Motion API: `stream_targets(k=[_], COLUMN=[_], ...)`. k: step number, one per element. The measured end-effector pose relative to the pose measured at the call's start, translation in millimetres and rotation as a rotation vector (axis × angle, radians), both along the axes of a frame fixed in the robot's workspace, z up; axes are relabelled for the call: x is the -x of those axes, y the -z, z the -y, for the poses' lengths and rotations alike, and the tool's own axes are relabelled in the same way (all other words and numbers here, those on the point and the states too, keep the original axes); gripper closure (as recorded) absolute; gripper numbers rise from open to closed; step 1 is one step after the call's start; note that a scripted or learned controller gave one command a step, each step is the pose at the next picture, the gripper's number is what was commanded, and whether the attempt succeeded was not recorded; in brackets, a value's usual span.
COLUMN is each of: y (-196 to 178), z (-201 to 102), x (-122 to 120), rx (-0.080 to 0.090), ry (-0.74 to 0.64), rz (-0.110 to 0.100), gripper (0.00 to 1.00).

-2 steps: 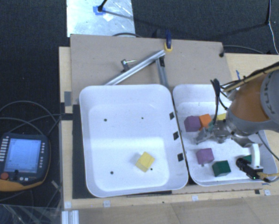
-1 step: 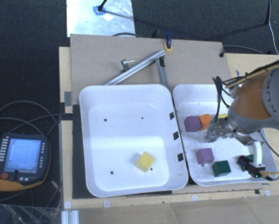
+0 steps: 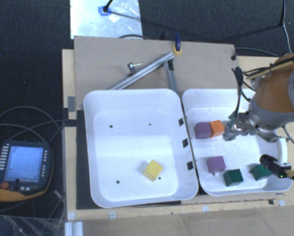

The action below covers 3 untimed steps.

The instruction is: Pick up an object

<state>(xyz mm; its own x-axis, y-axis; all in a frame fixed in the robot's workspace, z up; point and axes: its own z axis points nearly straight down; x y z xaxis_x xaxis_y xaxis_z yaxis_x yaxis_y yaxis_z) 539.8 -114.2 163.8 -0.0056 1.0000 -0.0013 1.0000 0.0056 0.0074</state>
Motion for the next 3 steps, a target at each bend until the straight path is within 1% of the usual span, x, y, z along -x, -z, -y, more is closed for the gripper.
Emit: stream_targets(k=[1, 2, 3], y=[-42, -43, -53], z=[0, -57, -98], x=[-2, -14, -36], rx=[0.000, -0.003, -0.003], ry=[0.001, -0.006, -0.005], rz=[-0.001, -0.004, -0.003], gripper=[1.00, 1.00, 1.00])
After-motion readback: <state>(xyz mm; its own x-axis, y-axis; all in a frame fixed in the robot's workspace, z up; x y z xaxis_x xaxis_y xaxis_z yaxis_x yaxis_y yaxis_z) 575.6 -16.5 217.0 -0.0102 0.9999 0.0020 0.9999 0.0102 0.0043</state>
